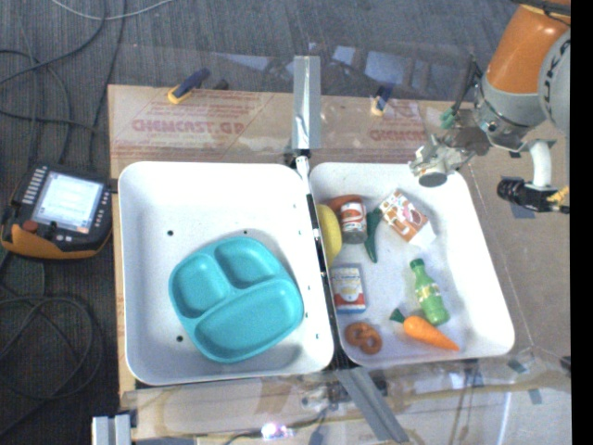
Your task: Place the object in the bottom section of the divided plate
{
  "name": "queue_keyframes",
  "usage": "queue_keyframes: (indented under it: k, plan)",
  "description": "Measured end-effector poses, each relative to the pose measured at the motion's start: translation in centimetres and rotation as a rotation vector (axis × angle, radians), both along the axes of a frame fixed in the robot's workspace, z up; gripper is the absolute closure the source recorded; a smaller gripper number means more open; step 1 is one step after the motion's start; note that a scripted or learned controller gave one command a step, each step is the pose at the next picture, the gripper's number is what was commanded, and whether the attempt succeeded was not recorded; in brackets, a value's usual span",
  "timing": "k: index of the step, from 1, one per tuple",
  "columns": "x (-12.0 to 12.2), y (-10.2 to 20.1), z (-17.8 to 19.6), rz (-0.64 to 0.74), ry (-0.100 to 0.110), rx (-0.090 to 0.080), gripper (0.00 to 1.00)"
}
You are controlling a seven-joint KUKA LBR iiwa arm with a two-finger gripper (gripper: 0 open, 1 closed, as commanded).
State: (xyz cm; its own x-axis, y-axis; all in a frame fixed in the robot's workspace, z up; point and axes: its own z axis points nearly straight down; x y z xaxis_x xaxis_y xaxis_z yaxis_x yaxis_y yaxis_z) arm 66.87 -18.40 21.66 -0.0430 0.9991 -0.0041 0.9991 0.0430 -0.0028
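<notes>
Several small toy foods lie in the right bin (pixel 482 239), likely light, rigid, slippery. The tool (pixel 434 165) hovers above; its state cannot be told. The divided plate (pixel 236 306) waits.

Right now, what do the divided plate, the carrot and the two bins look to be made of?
Divided plate: likely moulded plastic, uniform teal with a soft sheen and rounded ridges between sections.
Carrot: probably toy plastic, even bright orange, smooth, with a green stub at one end.
Bins: the left bin and right bin look like thin white plastic, matte to slightly glossy, with rounded corners and shallow walls.
</notes>
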Motion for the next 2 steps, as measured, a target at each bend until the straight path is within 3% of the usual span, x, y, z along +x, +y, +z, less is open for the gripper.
queue_keyframes:
  k: [1, 2]
  plan:
    - [-4.5, 9.7, -3.5, 0.053, 0.002, 0.005, 1.00]
    - [-7.4, 17.2, -3.5, 0.112, 0.002, 0.005, 1.00]
